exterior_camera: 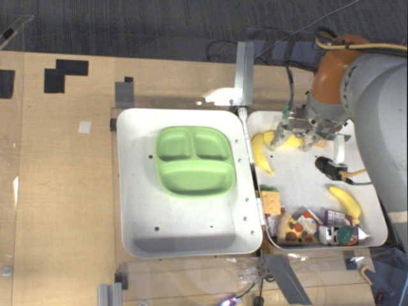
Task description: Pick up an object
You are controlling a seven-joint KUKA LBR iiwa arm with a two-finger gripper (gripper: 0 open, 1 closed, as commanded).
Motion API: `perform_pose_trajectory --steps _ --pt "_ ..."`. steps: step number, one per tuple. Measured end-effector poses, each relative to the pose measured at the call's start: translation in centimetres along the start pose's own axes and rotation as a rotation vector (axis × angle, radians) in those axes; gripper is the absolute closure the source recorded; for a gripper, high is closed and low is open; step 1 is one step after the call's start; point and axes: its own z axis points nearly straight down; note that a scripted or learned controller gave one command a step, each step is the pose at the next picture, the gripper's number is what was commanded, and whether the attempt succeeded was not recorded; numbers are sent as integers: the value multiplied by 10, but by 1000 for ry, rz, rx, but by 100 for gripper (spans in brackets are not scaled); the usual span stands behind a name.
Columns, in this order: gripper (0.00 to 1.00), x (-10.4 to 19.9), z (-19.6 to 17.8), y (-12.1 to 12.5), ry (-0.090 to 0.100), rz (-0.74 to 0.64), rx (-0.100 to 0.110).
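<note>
Camera view: the arm (382, 120) reaches in from the right over the right bin (299, 183). The orange band (331, 75) sits above the wrist. The end effector (294, 134) is low over the bin's far-left part, directly above a yellow piece (292, 141). Open or closed: cannot tell, the metal parts blur together at this angle. Contact with the yellow piece: cannot tell either.

The yellow piece is possibly one end of the banana (259, 153), which lies curved along the bin's left wall. The join is hidden. A second banana (345, 201) lies near the right wall, well apart from the end effector. An orange-yellow block (271, 201) sits by the left wall, just nearer the camera than the first banana. Small packets (306, 227) are packed along the near edge, touching one another.

The left bin (146, 222) holds a green plate (193, 160). It has three compartments and lies flat, toward the far side. The two bins sit side by side on the bench (57, 183). A metal bar (245, 69) stands at the far end of the gap between them.
</note>
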Motion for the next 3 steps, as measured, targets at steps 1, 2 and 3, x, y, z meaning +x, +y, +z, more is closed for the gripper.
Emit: perform_pose_trajectory --steps 1,2,3 --pt "0 -2 0 0 6 42 4" --pt "100 3 -11 2 11 36 -1" --pt "100 19 0 2 4 393 -14"
